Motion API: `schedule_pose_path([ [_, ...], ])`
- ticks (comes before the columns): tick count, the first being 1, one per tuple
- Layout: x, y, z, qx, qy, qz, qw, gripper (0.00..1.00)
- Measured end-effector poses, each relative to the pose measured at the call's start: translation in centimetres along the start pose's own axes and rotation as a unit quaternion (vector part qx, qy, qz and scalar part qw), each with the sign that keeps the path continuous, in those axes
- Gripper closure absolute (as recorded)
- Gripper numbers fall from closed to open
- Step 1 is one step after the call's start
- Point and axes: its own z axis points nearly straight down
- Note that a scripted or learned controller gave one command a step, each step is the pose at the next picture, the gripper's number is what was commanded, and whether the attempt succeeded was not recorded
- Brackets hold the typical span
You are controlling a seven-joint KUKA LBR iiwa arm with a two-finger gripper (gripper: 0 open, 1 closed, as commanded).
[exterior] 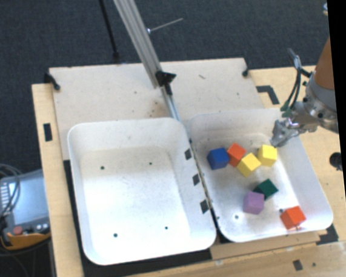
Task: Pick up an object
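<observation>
- Gripper [280, 133] sits over the right bin [304, 171], near its far right corner, just above the rim; arm [320, 90] comes in from the tabletop's right edge.
- Can't tell if it's released or clenched: too small and blurred. Nothing visible between its tips.
- All blocks are in the right bin:
- Blue cube [218, 158] in the far part, closest to the divide between bins.
- Orange cube [236, 152] just beside the blue one on its right, touching or nearly so.
- Yellow cube [248, 164] right against the orange one, on its near side.
- Second yellow cube [267, 154] just beside the first, toward the right wall; closest block to the gripper, slightly nearer than it, apart from it.
- Green block [266, 188] mid-bin, nearer than the yellow pair.
- Purple cube [253, 202] touching the green block on its near-left side.
- Second orange cube [292, 217] alone at the near right corner, close to the rim.
- Left bin [79, 174] sits beside the right one, toward the tabletop's left edge.
- Slanted aluminium rail [142, 40] runs from the far edge down to the gap between bins.
</observation>
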Motion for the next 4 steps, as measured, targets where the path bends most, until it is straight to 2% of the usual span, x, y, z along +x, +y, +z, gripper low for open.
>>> schedule_pose_path([
  [3, 15.2, 2.0, 3.9, 0.004, 0.002, -0.001, 1.0000, 1.00],
  [4, 20.1, 2.7, 3.0, 0.002, 0.002, -0.001, 1.0000, 1.00],
])
